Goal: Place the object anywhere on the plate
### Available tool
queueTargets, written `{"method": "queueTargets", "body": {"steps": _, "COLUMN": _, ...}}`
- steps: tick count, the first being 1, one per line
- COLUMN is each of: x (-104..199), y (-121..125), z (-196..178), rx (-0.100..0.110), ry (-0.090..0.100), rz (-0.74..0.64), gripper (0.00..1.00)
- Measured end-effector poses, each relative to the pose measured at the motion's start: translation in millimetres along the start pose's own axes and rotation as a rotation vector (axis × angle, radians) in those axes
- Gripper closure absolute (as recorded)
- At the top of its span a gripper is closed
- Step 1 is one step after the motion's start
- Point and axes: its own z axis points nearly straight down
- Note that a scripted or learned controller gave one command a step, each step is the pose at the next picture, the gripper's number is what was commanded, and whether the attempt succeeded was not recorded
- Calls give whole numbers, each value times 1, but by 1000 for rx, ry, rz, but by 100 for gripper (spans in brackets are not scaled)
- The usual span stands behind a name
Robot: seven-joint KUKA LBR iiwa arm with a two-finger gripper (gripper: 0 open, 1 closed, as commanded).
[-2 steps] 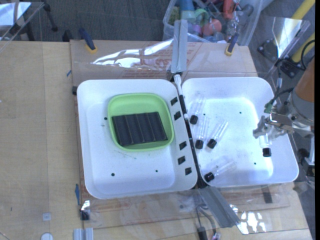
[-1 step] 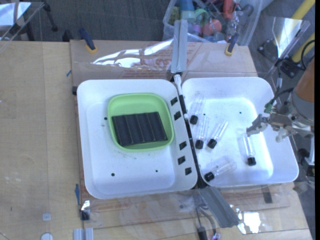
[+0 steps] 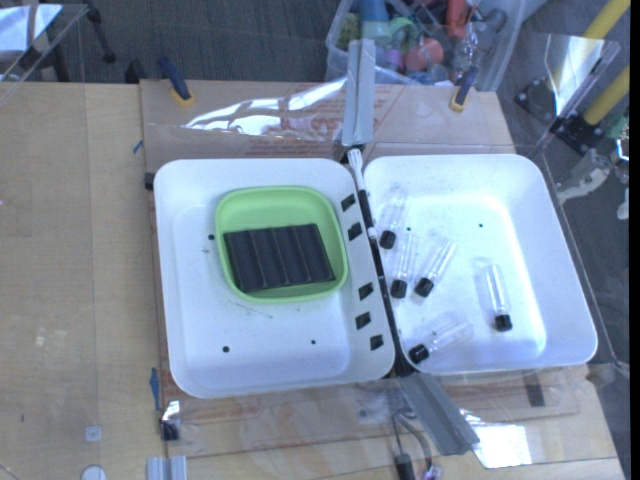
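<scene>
The light wooden table (image 3: 70, 268) carries everything, and at its near edge a grey metal bracket (image 3: 440, 423) sits below the place where the two bins meet. The left bin (image 3: 260, 363) holds a green plate (image 3: 280, 203) with rounded corners, and a dark ribbed block (image 3: 278, 258) lies flat inside it and covers most of its floor. The right bin (image 3: 560, 338) holds several clear vials with black caps, all lying on their sides. The nearest vial (image 3: 438, 336) is close to the front wall, one vial (image 3: 493, 293) lies alone toward the right, and three more (image 3: 400, 263) lie near the divider. I think the dark block is the task's object and that it is already on the plate, but it could perhaps be an insert, and then a vial would be the thing to move. In that case, the lone vial looks the easiest to take: grip it across its thin body, lift it over the divider and lower it onto the block gently, so that it does not roll. I cannot tell the state of the end effector from this view. Far behind the bins stands a clear box (image 3: 430, 18) full of colourful items.
</scene>
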Motion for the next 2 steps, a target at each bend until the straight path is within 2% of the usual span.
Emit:
{"method": "queueTargets", "body": {"steps": 1, "x": 0, "y": 16, "z": -107, "rx": 0, "ry": 0, "rz": 57, "gripper": 0}}
{"method": "queueTargets", "body": {"steps": 2, "x": 12, "y": 89, "z": -106, "rx": 0, "ry": -1, "rz": 147, "gripper": 0}}
